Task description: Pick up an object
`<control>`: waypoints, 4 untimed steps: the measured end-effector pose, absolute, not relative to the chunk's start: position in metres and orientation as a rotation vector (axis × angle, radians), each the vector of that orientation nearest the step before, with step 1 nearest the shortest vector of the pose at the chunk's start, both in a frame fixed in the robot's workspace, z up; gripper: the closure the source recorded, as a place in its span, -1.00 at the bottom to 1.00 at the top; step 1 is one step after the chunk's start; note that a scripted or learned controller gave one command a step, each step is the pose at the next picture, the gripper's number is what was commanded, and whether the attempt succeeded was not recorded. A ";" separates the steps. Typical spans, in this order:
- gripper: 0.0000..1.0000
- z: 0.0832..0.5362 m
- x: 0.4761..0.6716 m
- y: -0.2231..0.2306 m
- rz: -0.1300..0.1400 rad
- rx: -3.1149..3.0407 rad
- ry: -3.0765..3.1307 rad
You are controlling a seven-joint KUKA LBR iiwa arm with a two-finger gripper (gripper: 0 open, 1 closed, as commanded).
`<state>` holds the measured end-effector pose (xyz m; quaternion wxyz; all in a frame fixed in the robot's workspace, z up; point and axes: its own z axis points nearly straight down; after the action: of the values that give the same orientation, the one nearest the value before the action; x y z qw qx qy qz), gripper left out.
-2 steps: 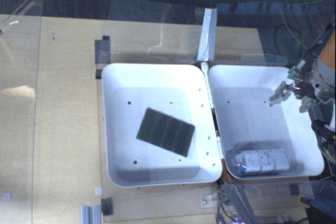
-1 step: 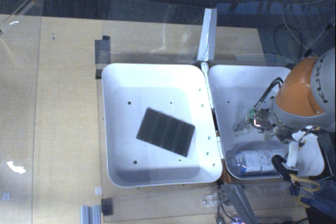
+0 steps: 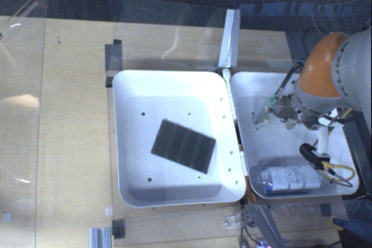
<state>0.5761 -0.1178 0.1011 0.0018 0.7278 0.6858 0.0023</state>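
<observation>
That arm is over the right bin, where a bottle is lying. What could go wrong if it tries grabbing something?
The gripper is above bare floor in the right bin, apart from the bottle, so closing there would likely catch nothing. The bottle lies on its side against the bin's near wall; it may roll or leave little room. The dark flat pad in the left bin lies flush, probably hard to grip.

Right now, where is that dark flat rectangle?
In the camera view, the dark flat rectangle lies tilted near the middle of the left bin, alone there; the bottle lies in the right bin.
</observation>
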 end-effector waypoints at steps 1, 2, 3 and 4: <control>-1.00 0.087 0.639 -0.153 0.006 2.314 2.118; -1.00 0.217 0.548 -0.203 0.007 2.355 2.069; -1.00 0.092 0.504 -0.166 0.006 2.480 1.924; -1.00 0.156 0.537 -0.199 0.004 2.604 1.751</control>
<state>0.5374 -0.1992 0.1563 0.0016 0.8298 0.5580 0.0013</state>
